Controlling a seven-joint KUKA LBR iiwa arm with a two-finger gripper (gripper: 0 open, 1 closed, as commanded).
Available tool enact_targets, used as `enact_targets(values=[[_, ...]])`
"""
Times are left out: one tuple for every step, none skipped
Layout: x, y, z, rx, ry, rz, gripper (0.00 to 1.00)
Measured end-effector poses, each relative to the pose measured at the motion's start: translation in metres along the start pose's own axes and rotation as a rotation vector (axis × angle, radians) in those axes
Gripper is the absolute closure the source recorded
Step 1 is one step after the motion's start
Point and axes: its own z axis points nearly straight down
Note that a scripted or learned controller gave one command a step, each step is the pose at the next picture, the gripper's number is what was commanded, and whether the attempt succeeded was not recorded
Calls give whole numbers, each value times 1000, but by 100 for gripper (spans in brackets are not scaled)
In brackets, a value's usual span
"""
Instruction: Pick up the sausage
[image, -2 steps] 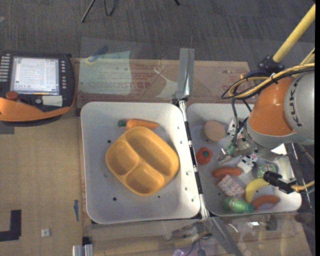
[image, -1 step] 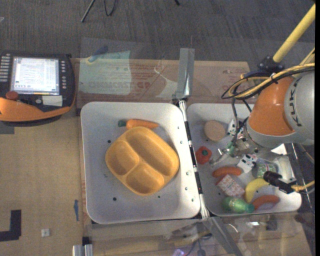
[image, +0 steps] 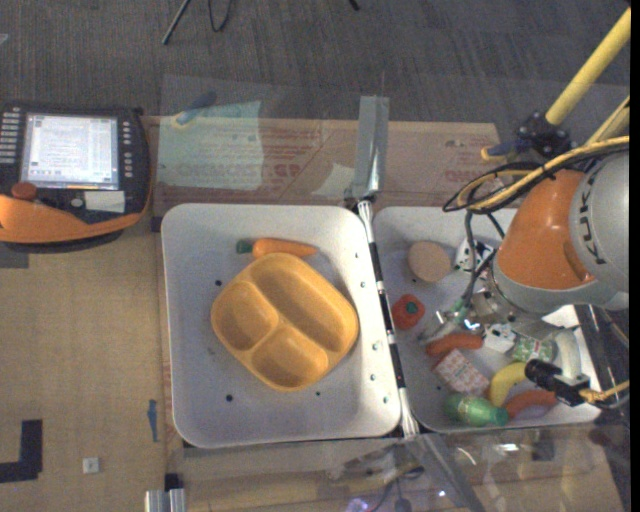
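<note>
pincer state unclear | right bin: sausage | left bin: yellow tray

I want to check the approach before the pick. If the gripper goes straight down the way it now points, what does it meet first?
Most likely the sausage, which lies just below and left of the gripper in the right bin. Depth is unclear from this slanted view, so the tips might land beside it.

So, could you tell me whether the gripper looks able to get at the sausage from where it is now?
Probably yes. The gripper hangs just above the sausage in the right bin, and nothing lies on top of it. The patterned packet sits close beside it and might crowd the fingers.
</note>
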Motion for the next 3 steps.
enact_targets(values=[[-1,1,-8,-1,1,3,100],[-1,1,-8,0,2,3,0],[-2,1,-15,0,3,5,100]])
